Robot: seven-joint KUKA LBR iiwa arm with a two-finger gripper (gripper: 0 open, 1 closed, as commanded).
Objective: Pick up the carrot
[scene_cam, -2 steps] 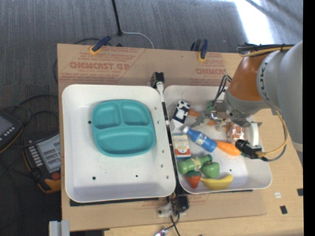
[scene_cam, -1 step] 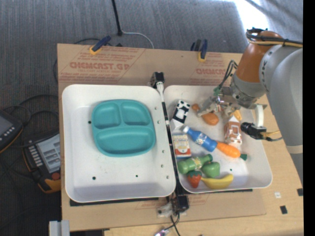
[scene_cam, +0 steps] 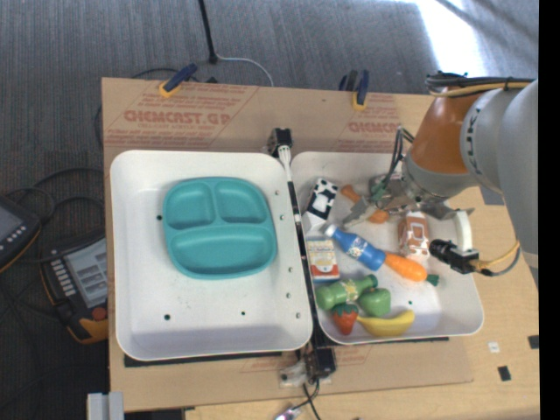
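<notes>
Below the arm at right of frame, the right bin holds the toys. Whether the tool is clenched or released cannot be told. Lower right of it lies the carrot, beside a blue bottle.

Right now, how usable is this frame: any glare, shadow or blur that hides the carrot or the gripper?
Camera view: a bright sunlit patch washes out the floor at top right, and the right bin looks pale on its lit side. The carrot stays sharp and well lit. The arm's wrist crowds the gripper, so its small parts blur together. The teal tray in the left bin is evenly lit.
</notes>
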